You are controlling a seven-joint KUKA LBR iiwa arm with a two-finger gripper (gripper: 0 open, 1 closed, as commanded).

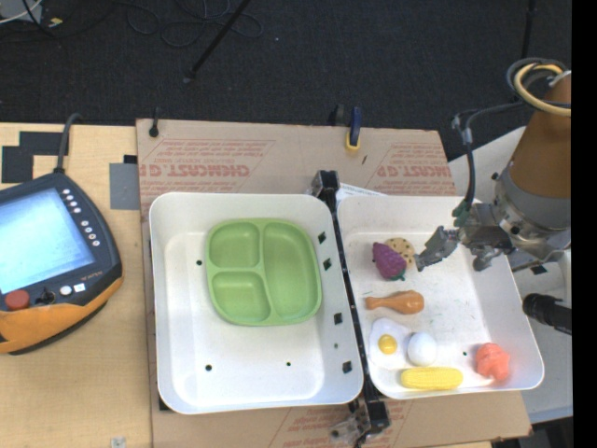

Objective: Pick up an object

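Observation:
The right bin [504,292] holds several toy foods: a purple eggplant [389,260] resting against a tan cookie [402,246], a brown drumstick [396,301], a fried egg [386,343], a white egg [423,348], a yellow corn cob [431,378] and an orange-pink lump [492,362]. My gripper [459,249] hovers over the bin's upper right part, just right of the eggplant. Its fingers are spread apart, open, with nothing between them.
The left bin [182,343] holds a green divided plate [263,271]. A black divider with clips [338,287] separates the two bins. A teach pendant [51,250] lies at the far left of the bench.

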